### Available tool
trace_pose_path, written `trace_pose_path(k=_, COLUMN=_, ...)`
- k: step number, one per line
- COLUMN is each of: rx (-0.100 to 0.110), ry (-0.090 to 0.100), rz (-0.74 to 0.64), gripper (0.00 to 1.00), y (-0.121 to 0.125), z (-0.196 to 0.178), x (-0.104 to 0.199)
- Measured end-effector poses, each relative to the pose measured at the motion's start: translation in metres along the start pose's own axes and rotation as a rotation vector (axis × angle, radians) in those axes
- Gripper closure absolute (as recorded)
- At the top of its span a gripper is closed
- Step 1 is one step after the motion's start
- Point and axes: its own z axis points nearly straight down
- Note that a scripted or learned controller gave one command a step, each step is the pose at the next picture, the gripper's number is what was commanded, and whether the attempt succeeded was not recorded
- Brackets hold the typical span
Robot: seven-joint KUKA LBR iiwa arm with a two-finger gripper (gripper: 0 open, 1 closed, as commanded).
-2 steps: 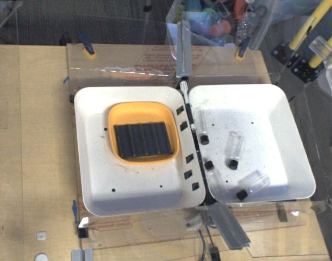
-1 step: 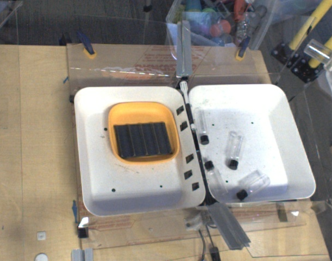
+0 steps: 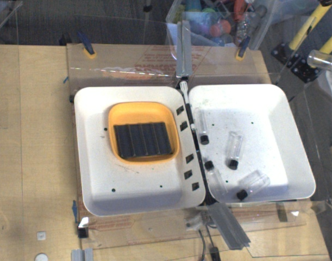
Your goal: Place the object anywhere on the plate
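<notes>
An orange plate point(image 3: 141, 110) with rounded corners lies in the left white bin point(image 3: 92, 156), toward its far side. A black ribbed rectangular block point(image 3: 143, 140) rests flat on the plate and covers most of its near half. The block lies within the plate's rim, with nothing touching it.
The right white bin point(image 3: 277, 124) holds several clear plastic tubes with black caps, among them one point(image 3: 232, 149) near the middle and one point(image 3: 252, 182) at the front. A clear tote of colourful items point(image 3: 220, 10) stands behind the bins. A raised divider point(image 3: 190, 140) separates the bins.
</notes>
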Motion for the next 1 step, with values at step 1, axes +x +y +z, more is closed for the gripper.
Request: trace_pose_path(k=1, rx=0.001, ry=0.001, rz=-0.445, gripper=1.0, y=-0.0045, z=0.0005, x=0.0201)
